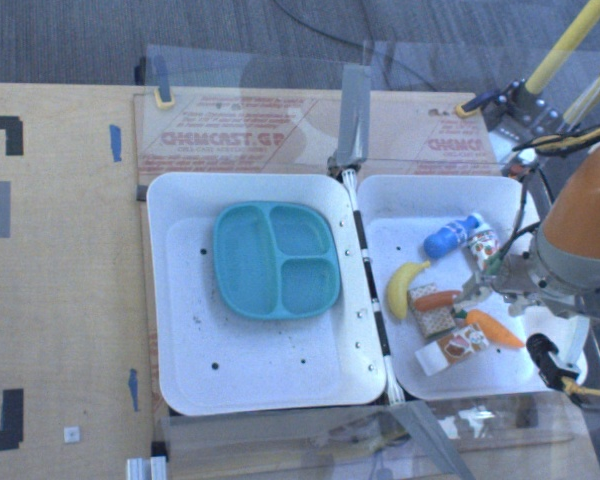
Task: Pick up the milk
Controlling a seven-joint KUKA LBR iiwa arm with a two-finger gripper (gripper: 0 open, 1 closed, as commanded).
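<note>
Where the arm reaches into the right bin [380, 208], the pincer [492, 286] hangs low over the cluttered toys; whether it is wide or narrow cannot be told. Just below-left of it the milk carton [453, 348] lies on its side near the bin's front wall. A carrot [495, 330] touches the carton's upper end. A banana [404, 288] and blue bottle [450, 236] lie farther left. The left bin [180, 368] holds a teal divided plate [276, 259].

The left bin [180, 298] holds a teal divided plate [277, 260]. In the right bin [405, 203] lie a blue bottle [450, 236], banana [404, 286], carrot [495, 330] and milk carton [454, 348]. The end effector [490, 286] hovers just above the carrot.
</note>
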